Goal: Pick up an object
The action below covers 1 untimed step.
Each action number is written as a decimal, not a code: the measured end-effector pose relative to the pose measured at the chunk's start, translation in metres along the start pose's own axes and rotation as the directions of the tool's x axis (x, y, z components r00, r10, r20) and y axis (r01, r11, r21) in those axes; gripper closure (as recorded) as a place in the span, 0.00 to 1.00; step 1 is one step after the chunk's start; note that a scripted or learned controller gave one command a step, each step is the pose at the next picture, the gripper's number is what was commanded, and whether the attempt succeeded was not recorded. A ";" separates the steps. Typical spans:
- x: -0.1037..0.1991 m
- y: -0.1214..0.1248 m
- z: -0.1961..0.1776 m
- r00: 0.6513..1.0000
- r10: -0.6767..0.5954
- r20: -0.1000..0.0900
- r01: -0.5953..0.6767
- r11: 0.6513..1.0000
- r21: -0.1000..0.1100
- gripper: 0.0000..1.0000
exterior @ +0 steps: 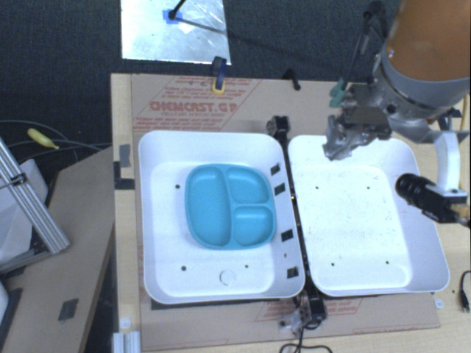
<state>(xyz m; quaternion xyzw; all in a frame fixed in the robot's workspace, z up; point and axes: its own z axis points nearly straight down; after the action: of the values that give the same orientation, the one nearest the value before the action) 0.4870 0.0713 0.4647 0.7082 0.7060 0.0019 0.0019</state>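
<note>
Across bench: two white bins side by side. Left bin (158,197) holds blue divided plate (228,206), flat, near centre. Grey arm (427,43) enters from right. Gripper (340,147) above right bin's (353,256) far-left corner, nothing visibly between its tips; spread or pressed together, cannot tell.

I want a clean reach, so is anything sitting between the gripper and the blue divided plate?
Nothing visible. The gripper is over the right bin's far edge; the blue divided plate lies in the left bin, with only the bins' adjoining rims between.
</note>
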 end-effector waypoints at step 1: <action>-0.007 -0.001 0.042 1.000 -0.003 0.000 0.003 1.000 0.006 1.00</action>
<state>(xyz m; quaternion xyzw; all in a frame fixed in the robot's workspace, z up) 0.4867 0.0646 0.4232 0.7072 0.7070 -0.0003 -0.0001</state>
